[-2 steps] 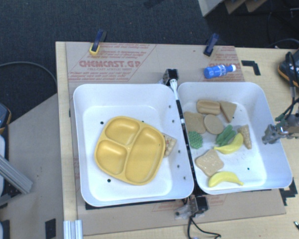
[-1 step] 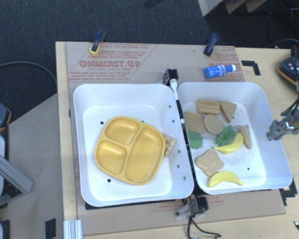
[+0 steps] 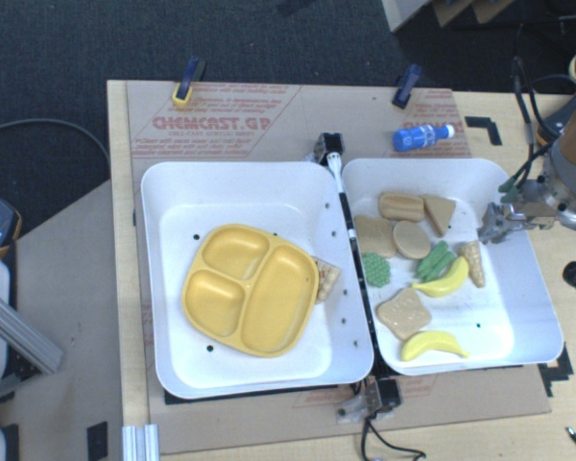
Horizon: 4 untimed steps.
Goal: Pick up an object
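A brown bench (image 3: 221,123) bears two white bins. The left bin (image 3: 163,219) holds a yellow divided tray (image 3: 250,288). The right bin (image 3: 528,305) holds toy food, including a banana (image 3: 432,346). The gripper (image 3: 494,224) hovers over its right edge, grasping nothing.

Glossy yellow plastic tray (image 3: 251,289) in a smooth white plastic bin (image 3: 163,209); matt board bench (image 3: 125,142).

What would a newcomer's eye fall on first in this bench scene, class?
First, the big yellow divided tray filling the left bin. Next, the heap of toy food in the right bin, with two yellow bananas nearest the camera. The gripper hovers at that bin's right edge.
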Each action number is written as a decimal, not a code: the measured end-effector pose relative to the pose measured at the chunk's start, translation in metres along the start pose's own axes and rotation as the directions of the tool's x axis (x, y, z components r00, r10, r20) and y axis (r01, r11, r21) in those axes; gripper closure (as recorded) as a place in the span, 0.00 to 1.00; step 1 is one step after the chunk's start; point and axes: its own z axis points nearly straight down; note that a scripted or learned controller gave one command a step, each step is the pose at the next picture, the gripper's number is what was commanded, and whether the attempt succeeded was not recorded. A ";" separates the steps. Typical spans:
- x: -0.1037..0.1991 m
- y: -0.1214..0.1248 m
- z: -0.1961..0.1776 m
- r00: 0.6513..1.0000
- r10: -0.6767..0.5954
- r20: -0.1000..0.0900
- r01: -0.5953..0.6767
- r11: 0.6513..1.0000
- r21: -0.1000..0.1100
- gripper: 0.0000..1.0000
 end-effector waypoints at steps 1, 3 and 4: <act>0.047 0.032 0.005 1.000 -0.001 -0.001 0.001 1.000 0.000 1.00; 0.105 0.090 0.004 1.000 0.002 0.000 -0.002 1.000 0.000 1.00; 0.103 0.092 0.005 1.000 0.003 0.001 -0.003 1.000 0.001 1.00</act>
